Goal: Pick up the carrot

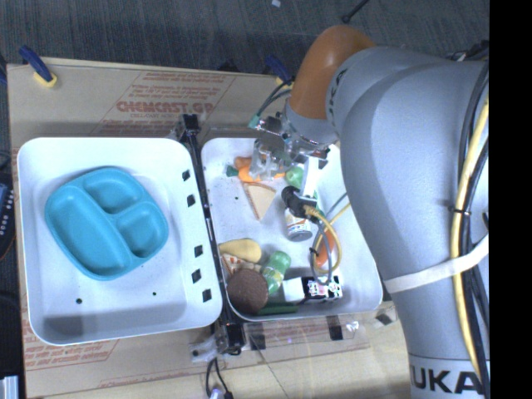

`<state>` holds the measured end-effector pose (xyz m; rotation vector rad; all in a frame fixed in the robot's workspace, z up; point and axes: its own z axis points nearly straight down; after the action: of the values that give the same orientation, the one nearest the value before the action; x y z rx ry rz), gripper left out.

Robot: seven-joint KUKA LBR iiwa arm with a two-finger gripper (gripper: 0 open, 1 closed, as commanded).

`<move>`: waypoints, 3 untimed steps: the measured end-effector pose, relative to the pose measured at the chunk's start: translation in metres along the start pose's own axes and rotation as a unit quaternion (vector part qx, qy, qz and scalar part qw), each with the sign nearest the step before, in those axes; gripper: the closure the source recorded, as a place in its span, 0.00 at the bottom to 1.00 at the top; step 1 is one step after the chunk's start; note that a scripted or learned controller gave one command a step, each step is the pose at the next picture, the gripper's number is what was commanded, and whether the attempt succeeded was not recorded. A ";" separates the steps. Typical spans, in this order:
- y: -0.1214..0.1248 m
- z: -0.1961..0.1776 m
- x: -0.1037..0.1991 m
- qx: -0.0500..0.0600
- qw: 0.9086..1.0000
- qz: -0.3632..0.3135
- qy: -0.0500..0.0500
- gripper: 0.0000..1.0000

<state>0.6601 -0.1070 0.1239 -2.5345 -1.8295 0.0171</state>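
1. Left bin (50,306): holds a blue tray (106,221) with three compartments, lying left of centre. Bare white floor runs along the bin's near and right sides.
2. Divider (202,214) between the bins: black clips along it; the two rims are touching or just beside each other.
3. Right bin (218,160): crowded. Near end holds a yellow piece (240,248), a brown disc (248,289), a green piece (277,263) and a black-and-white box (320,289), all packed against the near rim.
4. Mid bin: tan wedge (260,196) and a small can (298,225). A bare floor strip runs along the left wall beside the wedge.
5. Carrot (244,169): far end of the right bin, orange, with its green top to the left, just beside the wedge's far edge.
6. Gripper (268,163): down over the far end, at the carrot's right end, close to the far rim. Cannot tell its state; contact with the carrot is not clear.
7. Arm (416,181): covers the bin's right side and right rim.
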 end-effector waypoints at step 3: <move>-0.012 0.013 -0.001 -0.011 1.000 0.018 -0.002 1.00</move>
<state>0.6477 -0.1042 0.1115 -2.5832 -1.7949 0.0015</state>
